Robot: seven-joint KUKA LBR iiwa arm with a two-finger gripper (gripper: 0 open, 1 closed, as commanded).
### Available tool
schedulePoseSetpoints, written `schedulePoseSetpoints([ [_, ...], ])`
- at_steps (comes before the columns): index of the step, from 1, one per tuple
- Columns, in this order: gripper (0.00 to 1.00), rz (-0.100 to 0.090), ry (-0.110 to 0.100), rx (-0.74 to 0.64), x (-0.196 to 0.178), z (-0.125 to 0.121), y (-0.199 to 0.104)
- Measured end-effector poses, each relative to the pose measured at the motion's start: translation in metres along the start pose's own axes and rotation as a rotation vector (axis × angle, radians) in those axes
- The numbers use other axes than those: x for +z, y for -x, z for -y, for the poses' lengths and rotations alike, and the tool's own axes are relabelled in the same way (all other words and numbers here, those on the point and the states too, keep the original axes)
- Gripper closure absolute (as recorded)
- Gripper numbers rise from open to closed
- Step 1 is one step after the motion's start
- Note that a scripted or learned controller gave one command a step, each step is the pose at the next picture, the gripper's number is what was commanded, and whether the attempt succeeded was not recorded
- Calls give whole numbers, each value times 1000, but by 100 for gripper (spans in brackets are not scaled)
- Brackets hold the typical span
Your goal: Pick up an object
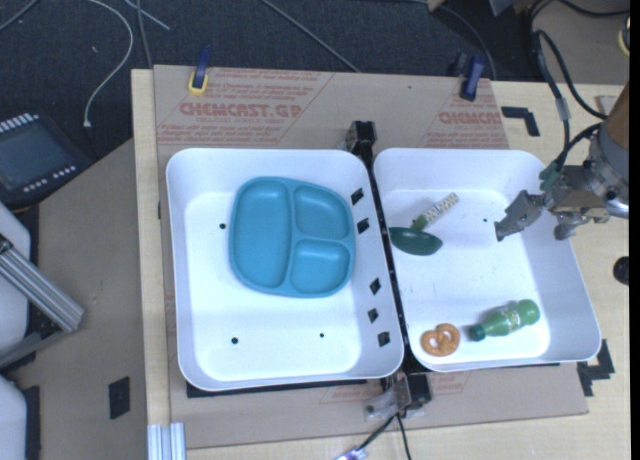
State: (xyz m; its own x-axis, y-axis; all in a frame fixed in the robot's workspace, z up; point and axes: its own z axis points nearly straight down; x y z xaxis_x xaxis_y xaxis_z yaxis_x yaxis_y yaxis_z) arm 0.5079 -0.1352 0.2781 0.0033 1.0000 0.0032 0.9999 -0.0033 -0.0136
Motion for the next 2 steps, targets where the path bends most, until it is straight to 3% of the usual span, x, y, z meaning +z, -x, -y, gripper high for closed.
schedulePoseSetpoints([
  [1,0,2,12,-3,-6,-2,0],
  [2,0,1,7,-3,42,7,-4],
])
